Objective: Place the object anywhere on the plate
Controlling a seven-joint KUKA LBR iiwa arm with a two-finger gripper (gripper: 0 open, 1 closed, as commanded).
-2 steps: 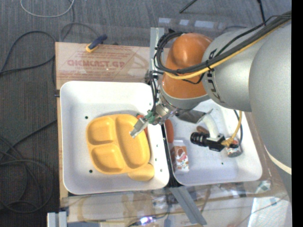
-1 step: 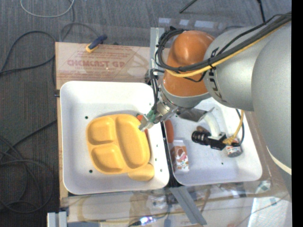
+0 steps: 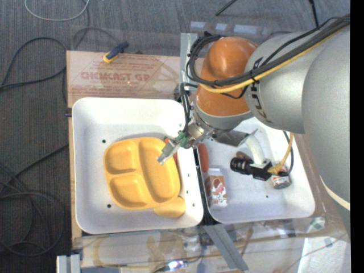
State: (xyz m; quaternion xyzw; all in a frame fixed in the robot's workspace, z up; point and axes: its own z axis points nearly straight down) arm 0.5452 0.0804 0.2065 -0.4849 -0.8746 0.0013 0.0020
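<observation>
Two white bins, gripper (image 3: 169,152) over the yellow plate's (image 3: 142,178) right edge.
The plate fills the middle of the left bin (image 3: 85,152), bare floor round it on the left and top. The arm (image 3: 227,90) slants down from the right across the bins' shared wall; fingers' state cannot be told. A hot dog (image 3: 203,157) and packet (image 3: 216,190) lie in the right bin (image 3: 296,206).

Dark grey ribbed carpet (image 3: 131,10) covers the floor well above and left of the jaws, with thin black cables (image 3: 34,67) looping across it and a pale wire loop (image 3: 57,4) further up. A brown printed cardboard sheet (image 3: 122,78) lies up-left of the jaws. Below them runs a clear plastic bench edge (image 3: 187,249).
</observation>
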